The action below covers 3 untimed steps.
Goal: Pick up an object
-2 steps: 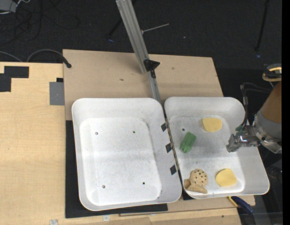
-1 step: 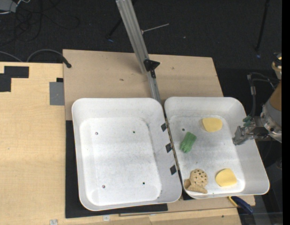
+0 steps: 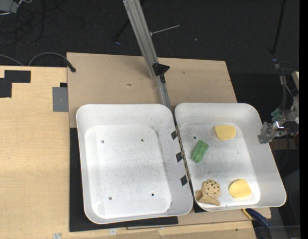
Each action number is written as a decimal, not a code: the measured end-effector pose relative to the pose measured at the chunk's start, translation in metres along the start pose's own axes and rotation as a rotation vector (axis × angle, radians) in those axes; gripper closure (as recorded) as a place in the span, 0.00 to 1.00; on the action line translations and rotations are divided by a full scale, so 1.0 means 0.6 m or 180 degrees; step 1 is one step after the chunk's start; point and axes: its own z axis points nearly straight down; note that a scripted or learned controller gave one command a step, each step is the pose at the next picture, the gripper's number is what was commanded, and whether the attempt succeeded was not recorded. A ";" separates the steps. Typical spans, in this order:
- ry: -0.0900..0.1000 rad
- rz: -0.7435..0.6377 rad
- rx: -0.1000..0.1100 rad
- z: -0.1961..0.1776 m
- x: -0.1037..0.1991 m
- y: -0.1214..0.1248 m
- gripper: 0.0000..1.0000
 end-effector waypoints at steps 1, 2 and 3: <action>0.0017 -0.0007 0.0027 0.024 0.091 -0.006 1.00; 0.0017 -0.0009 0.0027 0.015 0.176 -0.016 1.00; 0.0015 -0.0005 0.0029 0.029 0.249 -0.006 1.00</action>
